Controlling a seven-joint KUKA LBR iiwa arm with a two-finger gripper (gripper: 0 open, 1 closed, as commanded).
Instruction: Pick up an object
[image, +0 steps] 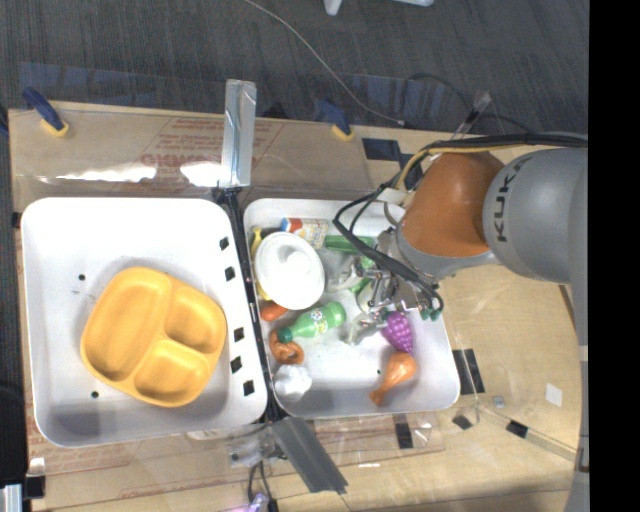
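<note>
The arm's grey wrist and orange band (455, 205), rising toward the camera, stand nearest of all, over the far right part of the right bin (335, 395). Beneath them the jaws (378, 300) reach down into the clutter, but cables and the wrist housing cover them, so whether they are apart or together cannot be told, and nothing can be seen held. Just right of and nearer than the jaws lies a small purple grape bunch (399, 330), the likeliest thing to take: it looks like a light, hard plastic toy, bumpy and a little slick, best pinched across its narrow middle. Nearer again rests an orange drumstick-shaped toy (395, 373), also light and stiff, easiest at its thin neck. Left of the jaws a green bottle-shaped toy (315, 322) lies on its side, and beyond it a white bowl (290, 270) sits against the bin's left wall, too wide for a simple pinch except at its rim. A small orange piece (286, 350) and a white crumpled thing (293, 381) crowd the near left corner. The things lie close together, so a descent may nudge neighbours. The left bin (60, 420) holds a yellow divided tray (152, 335), well apart, on the tabletop.
</note>
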